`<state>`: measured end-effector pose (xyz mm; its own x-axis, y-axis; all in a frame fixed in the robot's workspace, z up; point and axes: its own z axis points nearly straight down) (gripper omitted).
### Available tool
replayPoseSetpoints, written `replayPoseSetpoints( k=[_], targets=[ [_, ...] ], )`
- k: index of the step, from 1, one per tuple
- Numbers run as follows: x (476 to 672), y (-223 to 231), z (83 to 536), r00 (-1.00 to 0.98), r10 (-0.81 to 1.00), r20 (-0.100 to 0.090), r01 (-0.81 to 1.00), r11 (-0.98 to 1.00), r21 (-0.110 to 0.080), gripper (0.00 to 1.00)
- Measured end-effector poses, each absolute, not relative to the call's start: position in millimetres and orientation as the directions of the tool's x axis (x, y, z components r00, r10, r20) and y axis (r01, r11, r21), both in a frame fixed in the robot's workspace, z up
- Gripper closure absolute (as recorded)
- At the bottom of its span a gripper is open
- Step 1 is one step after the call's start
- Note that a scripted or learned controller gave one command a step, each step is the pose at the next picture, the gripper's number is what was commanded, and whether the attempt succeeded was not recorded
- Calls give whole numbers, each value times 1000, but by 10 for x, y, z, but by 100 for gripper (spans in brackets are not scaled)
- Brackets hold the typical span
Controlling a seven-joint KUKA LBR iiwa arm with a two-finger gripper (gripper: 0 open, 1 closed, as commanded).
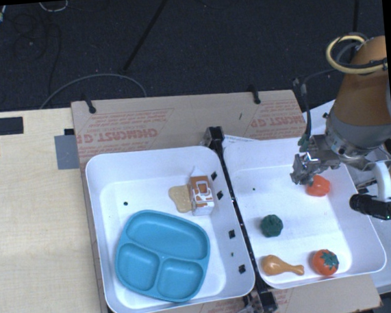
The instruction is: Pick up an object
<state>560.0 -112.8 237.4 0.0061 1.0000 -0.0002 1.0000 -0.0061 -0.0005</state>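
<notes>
i see the gripper [309, 169] low over the right bin [288, 152], touching a red tomato [318, 187] near the far right side. i cannot tell how it is set. a second tomato [325, 262] sits at the near corner.

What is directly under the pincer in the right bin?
A red-orange round object lies just below the pincer, on the floor of the right bin. The pincer covers its upper-left edge, so contact there cannot be seen.

Bench [30, 223] with two white bins [103, 195].
</notes>
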Motion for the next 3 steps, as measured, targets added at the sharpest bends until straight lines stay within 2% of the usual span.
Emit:
replayPoseSetpoints(
  k=[1,3],
  targets=[
    [5630,-563,2437,-5,1000,2,1000,5,-2,100],
    [5839,440,2453,-4,1000,1,1000,4,-3,100]
  ],
)
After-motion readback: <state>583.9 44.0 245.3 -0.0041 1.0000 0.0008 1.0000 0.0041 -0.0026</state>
